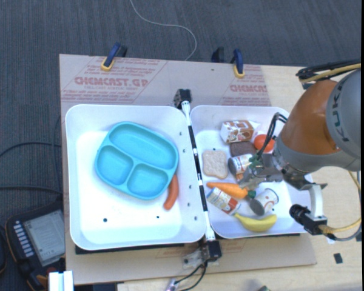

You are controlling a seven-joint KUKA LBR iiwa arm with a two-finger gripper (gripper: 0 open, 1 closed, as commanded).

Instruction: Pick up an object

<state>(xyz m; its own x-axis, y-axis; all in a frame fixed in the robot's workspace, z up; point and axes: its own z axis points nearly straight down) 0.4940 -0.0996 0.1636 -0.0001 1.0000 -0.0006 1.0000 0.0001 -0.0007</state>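
— One pincer (253, 173), low in the right bin (279, 229), over the clutter by the small can (238, 163). I cannot tell how it is set, nor whether it grips anything.

— Step?

— Reaching, I judge; nothing lifted clear. Next move calls for closing on a single item, then rising straight.

— Nearest candidates?

— One carrot (227, 190) just below-left, one spoon (256, 206) below, one bread slice (215, 162) left, one banana (255, 222) at the near wall.

— Left bin (76, 180)?

— One blue divided plate (136, 160), one sausage (171, 193) beside it.

— Bins on the table (97, 77): two.
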